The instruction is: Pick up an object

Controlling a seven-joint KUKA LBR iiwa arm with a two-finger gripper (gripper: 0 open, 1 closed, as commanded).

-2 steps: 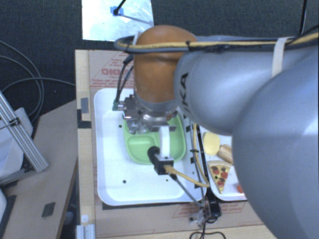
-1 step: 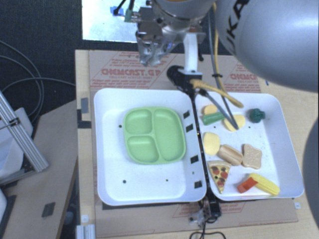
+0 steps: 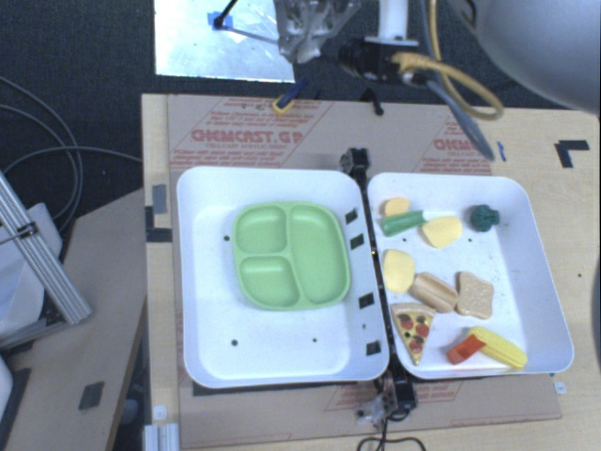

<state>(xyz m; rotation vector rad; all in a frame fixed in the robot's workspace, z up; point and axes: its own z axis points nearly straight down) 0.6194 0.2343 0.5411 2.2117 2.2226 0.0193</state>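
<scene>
The right bin (image 3: 540, 280) holds several toy foods: a green vegetable (image 3: 404, 222), a yellow lemon wedge (image 3: 441, 231), a dark green broccoli (image 3: 484, 217), a pale yellow piece (image 3: 398, 271), a hot dog (image 3: 434, 292), a toast slice (image 3: 475, 295), a pizza slice (image 3: 413, 329), a red piece (image 3: 465, 349) and a yellow corn cob (image 3: 500, 348). My gripper (image 3: 305, 50) hangs high at the top of the view, beyond the far edge of both bins and well away from the food. Nothing shows in its grasp.
A green divided plate (image 3: 286, 256) lies in the middle of the left bin (image 3: 202, 336). A black hinge strip (image 3: 368, 271) separates the bins. Yellow cable (image 3: 460, 83) hangs from the arm above the right bin's far edge. A metal frame (image 3: 38, 271) stands at left.
</scene>
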